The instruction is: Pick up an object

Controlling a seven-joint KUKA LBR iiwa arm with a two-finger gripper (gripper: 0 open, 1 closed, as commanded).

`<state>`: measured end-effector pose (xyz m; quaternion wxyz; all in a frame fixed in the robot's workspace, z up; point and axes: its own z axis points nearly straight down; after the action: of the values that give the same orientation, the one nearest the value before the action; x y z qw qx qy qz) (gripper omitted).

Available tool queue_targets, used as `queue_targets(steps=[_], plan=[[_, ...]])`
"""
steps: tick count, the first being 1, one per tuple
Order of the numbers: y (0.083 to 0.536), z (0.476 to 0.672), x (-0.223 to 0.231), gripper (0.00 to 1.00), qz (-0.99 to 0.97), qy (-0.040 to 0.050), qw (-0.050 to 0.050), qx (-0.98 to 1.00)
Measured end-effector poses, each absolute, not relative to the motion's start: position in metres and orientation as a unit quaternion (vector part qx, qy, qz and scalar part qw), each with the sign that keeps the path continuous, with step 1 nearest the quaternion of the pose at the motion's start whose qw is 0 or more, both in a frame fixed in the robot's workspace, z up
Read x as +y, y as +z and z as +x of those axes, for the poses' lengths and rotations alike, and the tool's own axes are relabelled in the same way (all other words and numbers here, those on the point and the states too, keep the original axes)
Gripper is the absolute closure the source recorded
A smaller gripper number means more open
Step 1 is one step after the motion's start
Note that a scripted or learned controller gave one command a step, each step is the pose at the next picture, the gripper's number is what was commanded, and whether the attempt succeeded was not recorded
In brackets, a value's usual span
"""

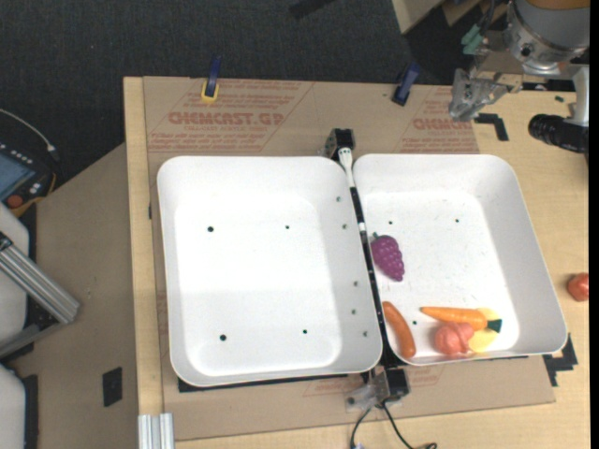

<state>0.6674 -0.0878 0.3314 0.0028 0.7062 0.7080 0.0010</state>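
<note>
Across the table, two shallow white plastic bins: left bin [187, 251], right bin [487, 213] holding purple grape bunch [387, 256], orange carrot [456, 315], pink-and-yellow piece [459, 340]. Gripper [468, 96] hangs beyond the right bin; jaws' state unreadable. Risk: clustered items near the wall may block a clean grasp.

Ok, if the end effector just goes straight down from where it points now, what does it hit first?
Probably the brown bench board just beyond the right bin's far rim, not the toys; depth is hard to judge. The end effector hangs above that spot.
</note>
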Motion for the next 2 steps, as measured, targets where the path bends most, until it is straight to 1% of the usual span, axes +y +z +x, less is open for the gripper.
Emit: queue_targets(steps=[1,2], plan=[[0.413,0.649,-0.094,1.0,0.707,0.003,0.005,0.707],[0.485,0.622,-0.054,1.0,0.705,0.0038,0.004,0.709]])
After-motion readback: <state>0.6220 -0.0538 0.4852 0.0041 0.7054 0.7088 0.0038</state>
